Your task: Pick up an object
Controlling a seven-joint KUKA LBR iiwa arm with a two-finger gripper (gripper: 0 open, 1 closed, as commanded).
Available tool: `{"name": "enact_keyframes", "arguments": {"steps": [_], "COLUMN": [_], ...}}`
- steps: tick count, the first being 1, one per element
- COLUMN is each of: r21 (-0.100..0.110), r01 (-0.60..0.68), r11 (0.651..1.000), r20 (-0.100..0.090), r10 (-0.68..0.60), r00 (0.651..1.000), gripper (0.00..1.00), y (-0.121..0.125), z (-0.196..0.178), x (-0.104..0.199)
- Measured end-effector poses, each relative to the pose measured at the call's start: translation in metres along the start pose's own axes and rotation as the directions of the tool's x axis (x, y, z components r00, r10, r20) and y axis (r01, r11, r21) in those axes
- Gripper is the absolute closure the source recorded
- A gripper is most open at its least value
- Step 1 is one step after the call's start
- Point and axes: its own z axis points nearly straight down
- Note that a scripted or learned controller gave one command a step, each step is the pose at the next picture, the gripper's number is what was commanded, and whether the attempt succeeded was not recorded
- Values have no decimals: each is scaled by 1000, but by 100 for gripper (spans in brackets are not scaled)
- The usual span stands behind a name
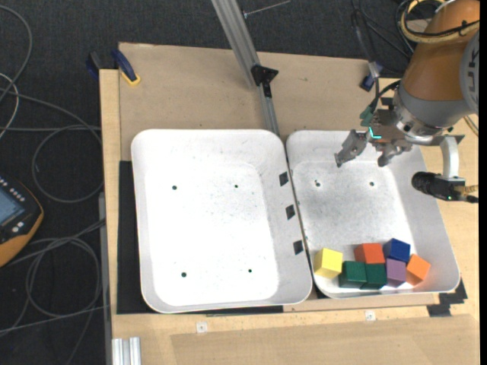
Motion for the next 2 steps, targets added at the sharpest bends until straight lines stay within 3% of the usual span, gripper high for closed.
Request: {"name": "enact_keyframes", "arguments": {"steps": [2], "r21": [5], "r01": [-1], "r11": [1000], "r20": [0], "r10": [1], "r00": [1000], "gripper": [0], "y": [1], "z": [85], "x": [2]}}
